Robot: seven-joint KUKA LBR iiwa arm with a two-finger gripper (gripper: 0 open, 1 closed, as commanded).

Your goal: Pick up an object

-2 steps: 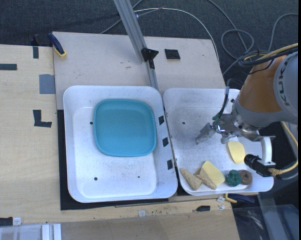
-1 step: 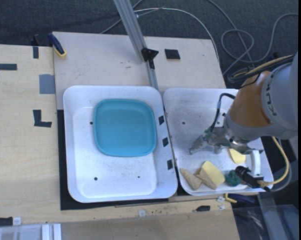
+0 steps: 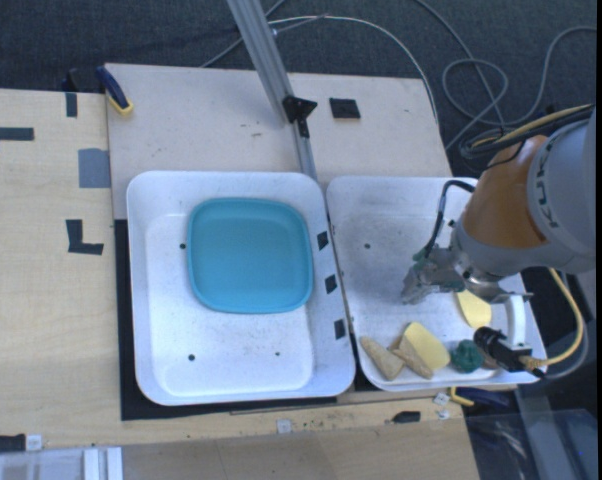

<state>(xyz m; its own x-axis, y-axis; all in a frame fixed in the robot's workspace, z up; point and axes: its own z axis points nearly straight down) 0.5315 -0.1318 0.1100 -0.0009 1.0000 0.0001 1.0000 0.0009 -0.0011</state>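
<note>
Arm enters from the right of the frame, orange band above the wrist at centre right; gripper (image 3: 419, 286) sits low over the right bin (image 3: 371, 218), near its middle, pointing toward the bin floor. Whether it is clenched or released cannot be told from this angle, and no item is seen in its grasp. Objects lie clustered along the lower edge of the right bin: a tan wedge-shaped piece (image 3: 383, 358) at lower left of the cluster, a yellow block (image 3: 425, 346) just beside it, a dark green item (image 3: 467, 356) to its right, and a pale yellow piece (image 3: 473, 308) just right of the gripper, partly hidden by the arm. Left bin (image 3: 151, 268) holds a teal square plate (image 3: 249, 255), lying flat in its upper middle.
</note>
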